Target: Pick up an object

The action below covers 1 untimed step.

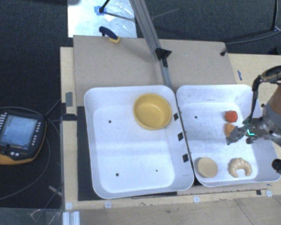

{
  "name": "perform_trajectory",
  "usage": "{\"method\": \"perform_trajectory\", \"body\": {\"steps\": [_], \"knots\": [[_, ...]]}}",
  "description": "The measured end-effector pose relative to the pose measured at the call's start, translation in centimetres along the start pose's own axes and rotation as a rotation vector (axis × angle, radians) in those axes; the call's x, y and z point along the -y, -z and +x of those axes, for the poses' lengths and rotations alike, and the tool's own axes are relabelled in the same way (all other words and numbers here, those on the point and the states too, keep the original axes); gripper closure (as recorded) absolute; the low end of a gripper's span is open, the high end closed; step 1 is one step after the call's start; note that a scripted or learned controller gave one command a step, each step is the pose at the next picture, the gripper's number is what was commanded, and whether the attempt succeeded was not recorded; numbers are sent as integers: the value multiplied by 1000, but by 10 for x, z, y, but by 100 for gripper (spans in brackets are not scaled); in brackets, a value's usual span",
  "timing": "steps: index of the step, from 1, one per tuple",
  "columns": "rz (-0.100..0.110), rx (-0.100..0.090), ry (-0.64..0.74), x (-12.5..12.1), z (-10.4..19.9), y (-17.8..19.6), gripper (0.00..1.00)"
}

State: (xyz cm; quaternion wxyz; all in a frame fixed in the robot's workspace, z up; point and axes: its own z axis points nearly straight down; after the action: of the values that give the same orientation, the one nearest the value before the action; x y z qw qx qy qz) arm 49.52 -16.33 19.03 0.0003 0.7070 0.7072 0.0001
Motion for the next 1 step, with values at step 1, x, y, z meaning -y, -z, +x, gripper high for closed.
{"method": "perform_trajectory", "body": {"steps": [1], "knots": [[0,0,0,0,0,0,0]]}}
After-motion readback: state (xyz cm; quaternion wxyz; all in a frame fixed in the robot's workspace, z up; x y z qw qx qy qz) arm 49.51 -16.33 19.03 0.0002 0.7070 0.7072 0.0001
